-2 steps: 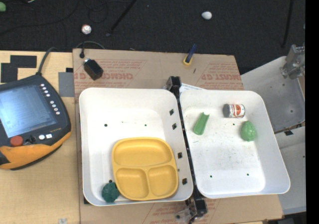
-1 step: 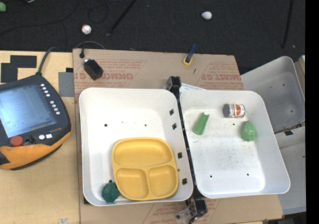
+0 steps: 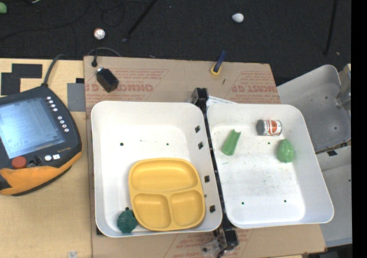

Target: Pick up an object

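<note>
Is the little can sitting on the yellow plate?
No, the little can lies in the right bin, while the yellow plate is in the left bin.

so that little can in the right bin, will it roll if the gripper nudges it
Probably. The can lies on its side on the right bin floor, so a push across its length would likely roll it, with nothing touching it to stop it. Its surface looks smooth and rigid, so fingers might slip on the curve. It looks small, so it's likely light.
</note>
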`<action>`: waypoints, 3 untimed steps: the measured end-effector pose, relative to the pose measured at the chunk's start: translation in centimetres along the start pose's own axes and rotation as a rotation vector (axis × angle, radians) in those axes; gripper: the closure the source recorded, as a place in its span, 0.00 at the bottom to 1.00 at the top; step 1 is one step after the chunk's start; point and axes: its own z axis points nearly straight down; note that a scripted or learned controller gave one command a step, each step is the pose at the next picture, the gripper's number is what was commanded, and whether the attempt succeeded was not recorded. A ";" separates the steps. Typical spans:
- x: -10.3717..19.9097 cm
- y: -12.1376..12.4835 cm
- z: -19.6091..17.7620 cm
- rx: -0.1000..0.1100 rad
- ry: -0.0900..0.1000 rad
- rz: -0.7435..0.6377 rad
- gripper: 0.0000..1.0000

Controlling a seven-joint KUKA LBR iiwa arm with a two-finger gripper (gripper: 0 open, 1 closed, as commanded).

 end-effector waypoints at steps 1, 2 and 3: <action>12.8 6.2 0.2 0.000 0.001 -0.007 1.00; 7.3 -0.3 0.0 0.000 -0.002 0.011 1.00; 1.7 8.2 16.6 0.012 -0.003 0.011 1.00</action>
